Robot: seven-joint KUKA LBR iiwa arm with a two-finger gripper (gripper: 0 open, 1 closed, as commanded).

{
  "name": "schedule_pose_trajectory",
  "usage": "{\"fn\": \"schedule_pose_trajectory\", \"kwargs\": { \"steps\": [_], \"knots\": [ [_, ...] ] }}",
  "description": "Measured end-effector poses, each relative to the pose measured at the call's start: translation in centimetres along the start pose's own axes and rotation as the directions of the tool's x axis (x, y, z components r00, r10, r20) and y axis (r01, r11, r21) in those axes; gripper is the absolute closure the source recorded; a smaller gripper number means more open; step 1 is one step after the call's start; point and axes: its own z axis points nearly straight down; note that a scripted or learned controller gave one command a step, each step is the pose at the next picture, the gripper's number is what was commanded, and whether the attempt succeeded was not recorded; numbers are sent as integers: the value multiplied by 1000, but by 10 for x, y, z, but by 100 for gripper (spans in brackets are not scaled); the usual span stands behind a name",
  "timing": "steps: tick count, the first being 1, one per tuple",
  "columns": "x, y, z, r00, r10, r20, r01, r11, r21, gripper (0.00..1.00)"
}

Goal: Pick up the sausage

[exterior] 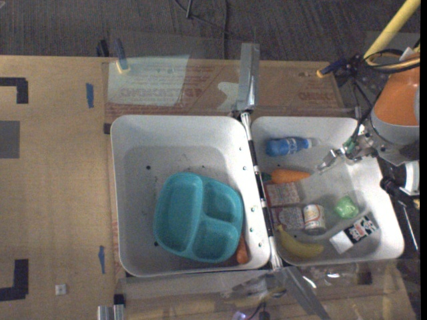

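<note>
My claw (347,151) hangs at the far right edge of the right bin (393,245), above its floor; I cannot tell whether it is clenched or released, and nothing is visibly held in it. The sausage (289,176), as I judge the orange piece to be, lies against the bin's left wall, just nearer the camera than the blue bottle (288,145) and well apart from my claw. The pick has not started: reaching, closing and lifting all remain.
</note>
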Motion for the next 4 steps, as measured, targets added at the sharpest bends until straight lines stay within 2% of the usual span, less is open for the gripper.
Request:
{"fn": "schedule_pose_trajectory", "kwargs": {
  "steps": [1, 2, 4],
  "knots": [
    [0, 0, 0, 1000, 0, 0, 0, 1000, 0, 0],
    [21, -81, 5, 999, 32, -7, -32, 999, -3, 0],
    [20, -81, 5, 999, 32, -8, -32, 999, -4, 0]
  ]
}}
